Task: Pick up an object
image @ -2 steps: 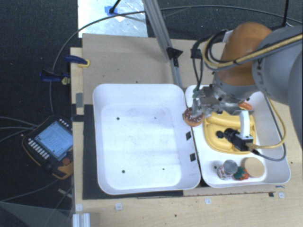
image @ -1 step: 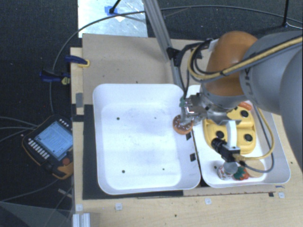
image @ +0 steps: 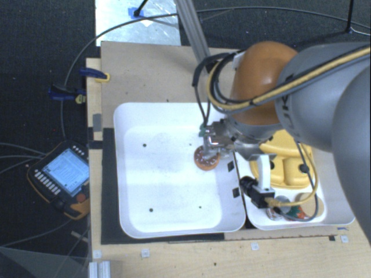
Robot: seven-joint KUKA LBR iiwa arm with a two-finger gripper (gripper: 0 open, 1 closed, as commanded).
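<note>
Down at the near edge of the bench, the tan wooden benchtop (image: 174, 245) has a strip of black matting running along the front of the two bins. Off to the near left, on the dark carpet, sits a handheld control pendant with a lit blue screen and orange trim (image: 62, 178), cables trailing away from it.

Moving in, the left shallow white plastic bin (image: 145, 213) is mostly bare floor with a few small dark specks on it. Over by its right wall, roughly mid-depth, there's a small round brownish disc-shaped object (image: 205, 160), kind of like a cookie or a coaster, lying flat on the bin floor. The metal two-finger gripper (image: 210, 145) is right over it, touching or nearly so at the disc's far edge. Can't tell if the fingers are spread or pinched, it's all a blur of metal and cable from up here, and the disc looks like it's on the floor rather than between anything.

The right shallow white plastic bin (image: 333, 219) is largely hidden under the arm. You can make out a chunky yellow plastic object (image: 288, 167) in it, plus a small jumble of reddish and green bits (image: 290, 213) near the front.

Farther back, the big grey robot arm with its orange band (image: 264, 80) comes in from the right, black and yellow cables looped around the wrist. Beyond the bench on the far left, a blue and yellow clamp (image: 87, 77) grips the board edge.
</note>
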